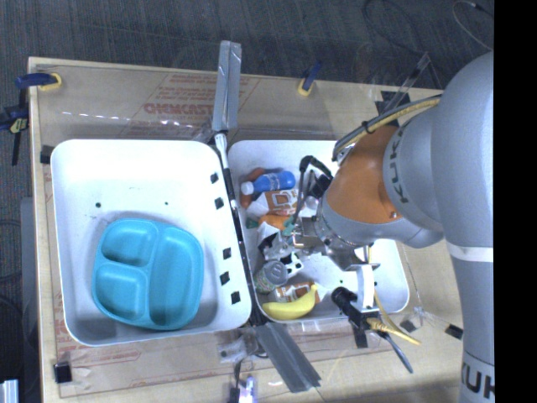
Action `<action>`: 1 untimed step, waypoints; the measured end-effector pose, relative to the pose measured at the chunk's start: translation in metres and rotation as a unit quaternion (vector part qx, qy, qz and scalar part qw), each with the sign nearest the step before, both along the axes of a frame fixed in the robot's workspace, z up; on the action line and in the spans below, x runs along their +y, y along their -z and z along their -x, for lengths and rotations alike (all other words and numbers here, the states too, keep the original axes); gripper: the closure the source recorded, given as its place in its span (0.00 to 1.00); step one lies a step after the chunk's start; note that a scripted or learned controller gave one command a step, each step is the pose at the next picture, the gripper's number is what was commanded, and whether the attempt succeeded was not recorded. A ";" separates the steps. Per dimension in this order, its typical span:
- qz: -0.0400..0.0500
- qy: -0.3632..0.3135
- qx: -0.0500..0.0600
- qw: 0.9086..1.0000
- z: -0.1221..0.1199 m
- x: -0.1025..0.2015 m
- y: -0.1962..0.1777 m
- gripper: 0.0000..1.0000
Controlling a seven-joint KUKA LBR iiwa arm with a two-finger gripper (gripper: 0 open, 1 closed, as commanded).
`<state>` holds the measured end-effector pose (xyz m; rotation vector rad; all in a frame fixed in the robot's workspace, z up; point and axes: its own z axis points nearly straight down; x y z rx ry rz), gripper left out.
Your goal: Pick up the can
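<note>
The can [273, 274] lies in the right bin [394, 288] near its front left corner, its silver round end facing up and left, just above a banana [290, 308]. My gripper [289, 240] hangs low over the cluttered left half of that bin, just above and slightly right of the can. The grey and orange wrist hides what lies under it. Nothing in the view shows the can lifted or held.
A bottle with a blue cap [268, 180], an orange packet [282, 201] and a black-and-white item [291, 264] crowd around the gripper. The left bin [84, 170] holds a blue divided tray [149, 273]. A metal divider [228, 225] separates the bins.
</note>
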<state>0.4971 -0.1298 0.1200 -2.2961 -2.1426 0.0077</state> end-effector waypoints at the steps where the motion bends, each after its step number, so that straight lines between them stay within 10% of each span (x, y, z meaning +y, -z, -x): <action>1: -0.002 0.118 -0.001 0.993 -0.016 0.067 -0.122 1.00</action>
